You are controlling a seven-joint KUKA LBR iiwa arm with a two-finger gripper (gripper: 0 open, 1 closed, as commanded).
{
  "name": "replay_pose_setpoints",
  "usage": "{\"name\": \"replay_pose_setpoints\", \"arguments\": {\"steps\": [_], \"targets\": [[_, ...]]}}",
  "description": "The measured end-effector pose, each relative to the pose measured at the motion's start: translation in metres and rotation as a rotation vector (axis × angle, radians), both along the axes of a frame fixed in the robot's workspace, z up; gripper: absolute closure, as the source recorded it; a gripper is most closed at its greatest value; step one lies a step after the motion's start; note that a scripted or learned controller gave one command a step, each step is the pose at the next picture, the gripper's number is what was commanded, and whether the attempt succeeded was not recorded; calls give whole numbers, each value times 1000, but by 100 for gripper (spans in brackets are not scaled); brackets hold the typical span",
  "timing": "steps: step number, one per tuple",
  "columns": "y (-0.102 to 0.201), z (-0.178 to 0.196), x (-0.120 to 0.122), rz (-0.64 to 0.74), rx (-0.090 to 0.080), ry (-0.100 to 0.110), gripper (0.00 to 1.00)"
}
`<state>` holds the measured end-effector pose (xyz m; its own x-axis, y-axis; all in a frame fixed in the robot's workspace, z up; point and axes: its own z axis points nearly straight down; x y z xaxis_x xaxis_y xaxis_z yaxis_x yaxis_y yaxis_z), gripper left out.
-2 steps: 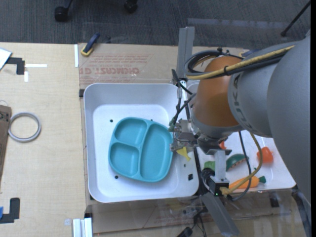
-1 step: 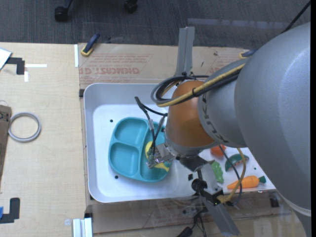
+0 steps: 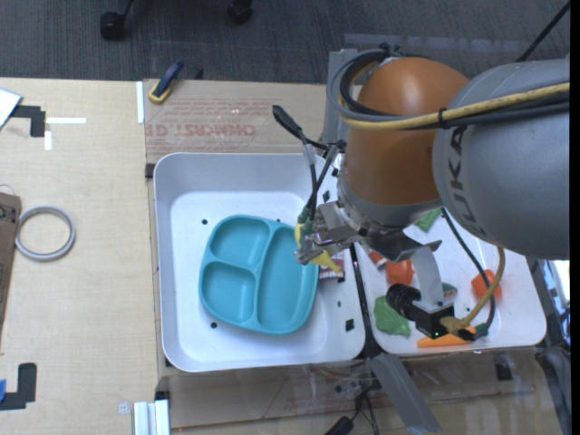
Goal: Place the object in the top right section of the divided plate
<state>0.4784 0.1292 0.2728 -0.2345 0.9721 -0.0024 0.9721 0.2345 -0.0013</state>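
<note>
Camera view: arm (image 3: 453, 152) hides right bin (image 3: 517, 324).

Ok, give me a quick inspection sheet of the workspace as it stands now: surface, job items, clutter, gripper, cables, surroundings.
Surface: wooden bench bearing a left white bin and a right white bin.
Job's things: blue divided plate lies flat in the left bin, its sections bare; a small yellowish object sits at the plate's right rim, under the gripper.
Clutter: orange, red and green pieces in the right bin.
Gripper: gripper sits over the plate's right rim; finger state cannot be judged.
Cables: black cables run down the arm to the wrist; a yellow cable crosses the arm.
Surroundings: tape roll on the bench at left; chair casters on the dark floor.
</note>
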Motion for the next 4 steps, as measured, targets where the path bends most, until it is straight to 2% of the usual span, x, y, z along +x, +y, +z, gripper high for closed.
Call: {"name": "replay_pose_setpoints", "arguments": {"steps": [1,2,3,4], "targets": [[50,-96,-2,-294,-2,5,100],[-12,-98,6,82,1,3,100],[-13,-90,6,79,0,4,100],[-20,-176,3,205,4,-13,100]]}}
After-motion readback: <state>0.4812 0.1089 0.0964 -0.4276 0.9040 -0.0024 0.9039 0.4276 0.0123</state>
